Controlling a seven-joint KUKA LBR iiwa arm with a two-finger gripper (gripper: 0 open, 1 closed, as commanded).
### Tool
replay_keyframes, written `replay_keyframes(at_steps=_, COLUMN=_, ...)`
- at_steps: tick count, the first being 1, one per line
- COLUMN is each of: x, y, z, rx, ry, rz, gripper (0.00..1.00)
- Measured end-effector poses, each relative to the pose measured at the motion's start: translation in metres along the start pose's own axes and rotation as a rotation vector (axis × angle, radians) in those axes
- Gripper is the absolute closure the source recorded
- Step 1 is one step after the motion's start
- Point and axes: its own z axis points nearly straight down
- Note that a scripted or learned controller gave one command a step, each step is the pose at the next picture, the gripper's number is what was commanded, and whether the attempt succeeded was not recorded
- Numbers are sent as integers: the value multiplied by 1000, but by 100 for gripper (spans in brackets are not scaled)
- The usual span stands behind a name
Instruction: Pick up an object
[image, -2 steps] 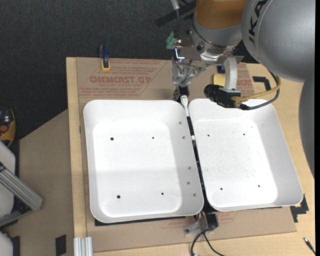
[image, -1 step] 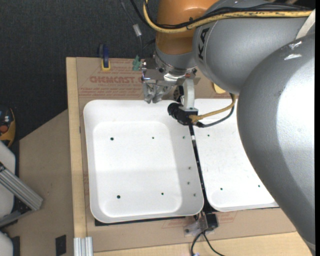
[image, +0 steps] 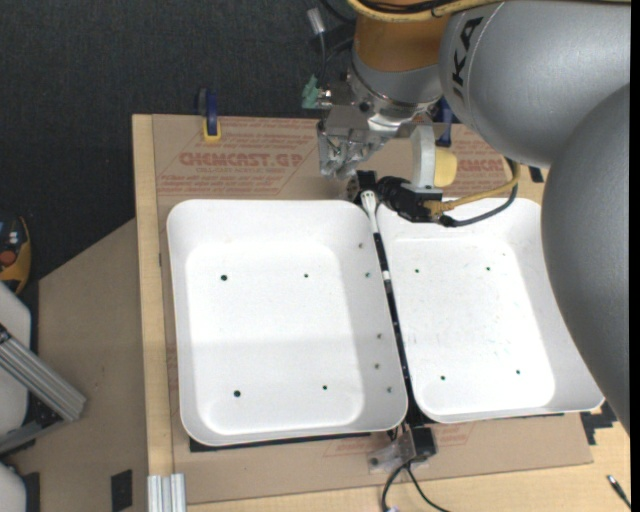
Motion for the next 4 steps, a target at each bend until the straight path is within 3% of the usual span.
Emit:
replay_keyframes(at_steps=1, x=-60, y=0, z=-49, rx=-2, ry=-2, rz=4, gripper=100)
replay_keyframes(at_steps=2, x=18, y=15, z=47, rx=14, ry=1, rz=-9, gripper=100)
replay_keyframes(at_steps=3, x=-24, y=16, z=-10, rx=-1, ry=-1, rz=1, gripper=100)
replay_keyframes(at_steps=4, x=-68, y=18, z=-48, rx=-1, ry=-2, rz=2, gripper=100)
